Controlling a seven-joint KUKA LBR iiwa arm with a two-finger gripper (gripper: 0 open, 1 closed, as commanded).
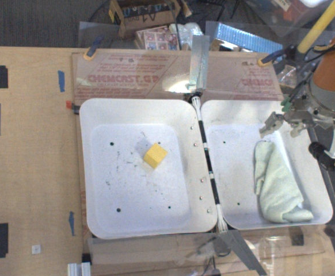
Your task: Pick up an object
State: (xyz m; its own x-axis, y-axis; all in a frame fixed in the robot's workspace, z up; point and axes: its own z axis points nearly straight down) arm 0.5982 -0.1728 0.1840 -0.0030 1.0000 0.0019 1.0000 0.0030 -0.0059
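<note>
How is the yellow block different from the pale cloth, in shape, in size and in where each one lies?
The yellow block is a small, sharp-edged cube, while the pale cloth is a long, soft, crumpled bundle. The block is bright yellow; the cloth is pale greenish white. The block lies near the middle of the left bin, while the cloth lies along the right side of the right bin, below the end effector. Both rest on a bin floor, untouched.

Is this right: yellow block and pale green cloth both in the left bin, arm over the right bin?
Not quite. The camera view shows the yellow block alone in the left bin; the pale green cloth lies in the right bin. The arm is over the right bin, as stated.
</note>
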